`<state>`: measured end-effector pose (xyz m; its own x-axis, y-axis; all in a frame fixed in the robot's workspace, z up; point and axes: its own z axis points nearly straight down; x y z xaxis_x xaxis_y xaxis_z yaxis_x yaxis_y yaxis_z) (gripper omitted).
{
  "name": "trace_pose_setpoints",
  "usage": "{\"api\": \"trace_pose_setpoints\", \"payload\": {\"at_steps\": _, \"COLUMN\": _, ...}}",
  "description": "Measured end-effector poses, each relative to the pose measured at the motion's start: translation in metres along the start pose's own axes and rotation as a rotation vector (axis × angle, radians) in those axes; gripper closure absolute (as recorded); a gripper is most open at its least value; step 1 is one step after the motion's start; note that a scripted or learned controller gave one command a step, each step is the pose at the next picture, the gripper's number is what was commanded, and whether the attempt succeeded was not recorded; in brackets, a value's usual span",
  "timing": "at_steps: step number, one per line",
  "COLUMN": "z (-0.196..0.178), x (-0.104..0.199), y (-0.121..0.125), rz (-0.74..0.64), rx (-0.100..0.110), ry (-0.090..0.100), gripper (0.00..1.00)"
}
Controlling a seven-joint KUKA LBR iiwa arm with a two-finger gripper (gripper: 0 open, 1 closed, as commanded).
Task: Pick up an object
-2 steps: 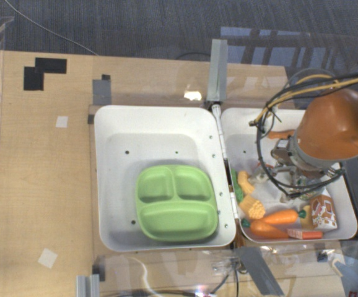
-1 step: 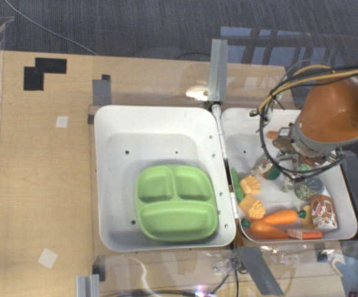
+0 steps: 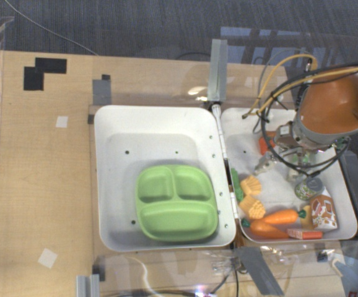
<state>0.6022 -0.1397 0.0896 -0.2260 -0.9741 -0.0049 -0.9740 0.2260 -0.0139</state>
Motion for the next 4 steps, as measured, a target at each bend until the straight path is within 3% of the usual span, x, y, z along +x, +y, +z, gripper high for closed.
{"api": "trace_pose_setpoints", "payload": {"at_steps": 1, "z": 0.002, "x": -0.006, "y": -0.035, "rz": -0.002, "rx": -0.003, "ry": 0.001, "gripper": 0.0}}
{"api": "trace_pose_setpoints", "payload": {"at_steps": 2, "z": 0.0, "x": 0.07, "y": -0.008, "rz": -0.071, "rx": -0.003, "ry": 0.005, "gripper": 0.0}}
{"api": "trace_pose_setpoints", "payload": {"at_steps": 3, "z": 0.001, "x": 0.034, "y": -0.079, "rz": -0.038, "rx": 0.0, "ry": 0.001, "gripper": 0.0}}
{"api": "trace_pose_setpoints", "payload": {"at_steps": 4, "z": -0.013, "x": 0.034, "y": -0.082, "rz": -0.032, "rx": 0.009, "ry": -0.004, "gripper": 1.0}}
